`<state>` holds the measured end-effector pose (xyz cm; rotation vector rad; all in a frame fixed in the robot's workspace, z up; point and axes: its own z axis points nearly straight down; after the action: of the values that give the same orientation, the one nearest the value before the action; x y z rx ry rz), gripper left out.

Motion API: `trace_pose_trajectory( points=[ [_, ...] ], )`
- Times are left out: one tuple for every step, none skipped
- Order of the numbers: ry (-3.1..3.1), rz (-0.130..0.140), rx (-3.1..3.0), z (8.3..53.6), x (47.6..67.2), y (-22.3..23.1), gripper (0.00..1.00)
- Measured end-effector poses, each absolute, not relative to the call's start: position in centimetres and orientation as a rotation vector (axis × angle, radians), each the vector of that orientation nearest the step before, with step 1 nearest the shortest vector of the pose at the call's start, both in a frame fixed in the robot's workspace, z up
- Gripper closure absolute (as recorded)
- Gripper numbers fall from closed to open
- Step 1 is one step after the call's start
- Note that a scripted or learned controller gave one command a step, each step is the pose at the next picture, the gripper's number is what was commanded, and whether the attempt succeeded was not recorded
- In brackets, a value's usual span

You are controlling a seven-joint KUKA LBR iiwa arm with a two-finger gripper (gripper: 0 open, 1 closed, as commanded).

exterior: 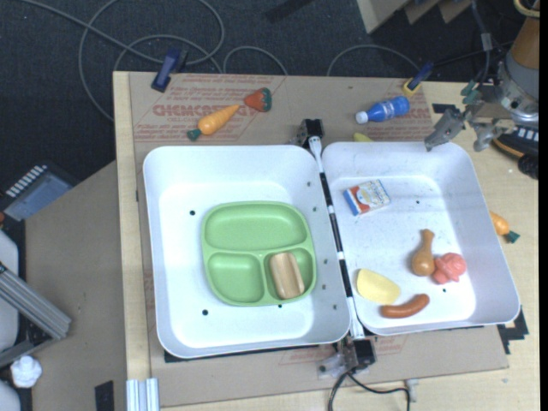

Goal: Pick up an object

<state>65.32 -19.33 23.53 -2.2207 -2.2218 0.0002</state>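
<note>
**A:** What sits around the two bins, and does anything block the way?

**B:** On the brown bench (257,110) behind the bins lie a toy carrot (218,118), a strawberry-like piece (259,100) just beside it, and a blue-and-white bottle (384,110) on its side. A blue clip (168,69) rests at the far left corner of the bench. The left bin (171,195) holds a green divided plate (257,251) with a tan bread roll (286,275) in its lower right compartment. A dark hinge strip (330,212) runs between the bins. Nothing lies over the items in the right bin.

**A:** And the surroundings?

**B:** The bench stands on dark carpet, with thin cables looping across it behind. A dark device (30,191) sits off to the left.

**A:** Where is the arm?

**B:** At the upper right. The gripper (469,128) hangs over the far right corner of the right bin (479,195), above the rim. Its fingers are spread apart with nothing between them.

**A:** What can it pick from?

**B:** The right bin holds a small card box (367,197), red, white and blue, near the far left. Toward the near side, a brown drumstick (423,253) is touching a pink lumpy piece (449,266). A yellow wedge (377,286) lies just beside a reddish sausage (405,306) at the near edge. All are well apart from the gripper. A small orange piece (500,225) lies outside the bin's right wall.
</note>
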Motion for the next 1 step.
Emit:
trace_pose_trajectory(
  points=[
    [-2.219,0.003,-2.221,14.47,61.04,-22.43,0.00]
  ],
)
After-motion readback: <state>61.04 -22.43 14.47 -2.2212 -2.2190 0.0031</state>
